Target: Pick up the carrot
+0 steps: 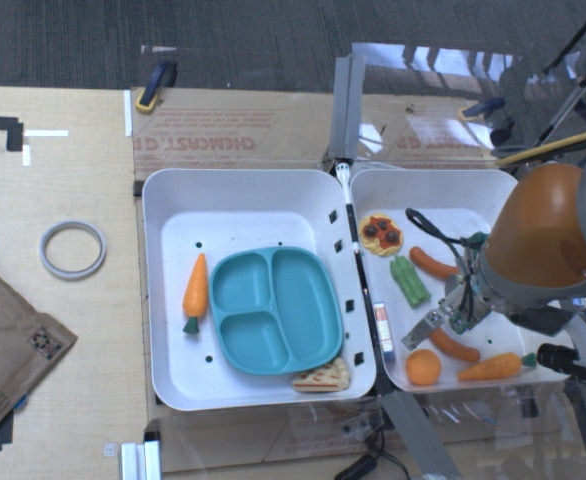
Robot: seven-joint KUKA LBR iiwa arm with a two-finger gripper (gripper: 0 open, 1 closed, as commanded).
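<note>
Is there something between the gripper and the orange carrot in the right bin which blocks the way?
Nothing visible blocks it. The gripper hangs in the right white bin, and the orange carrot with a green top lies nearer the front edge. One red toy sausage lies between them, close beside the carrot, so it crowds the approach.

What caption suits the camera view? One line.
KUKA arm's gripper hangs over the right bin; one carrot lies in the left bin.

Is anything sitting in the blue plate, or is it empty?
Empty. The blue plate in the left bin shows only bare blue in all three sections; the carrot lies beside it.
</note>
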